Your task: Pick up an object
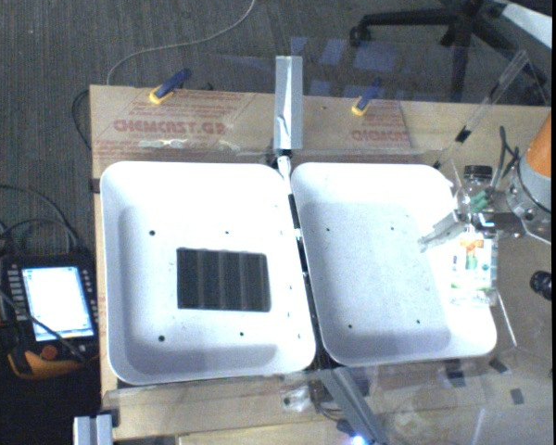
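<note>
left bin (pixel 130 202): dark ribbed tray (pixel 222 279) lying flat | right bin (pixel 380 193): bare floor | tool (pixel 442 233): state unclear

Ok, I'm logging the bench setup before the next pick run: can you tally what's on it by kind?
White bins: 2, left and right
Dark ribbed rectangular object: 1, in the left bin
Yellow-and-blue clamps: 2, at the bench's far edge
Gripper: 1, over the right bin's right side
Total: 6

Two shallow white bins side by side on a desk (pixel 167 123), left bin (pixel 120 248), right bin (pixel 371 341), handheld pendant with lit screen (pixel 48 306) on grey carpet at left, office chair base (pixel 426 21) above.
</note>
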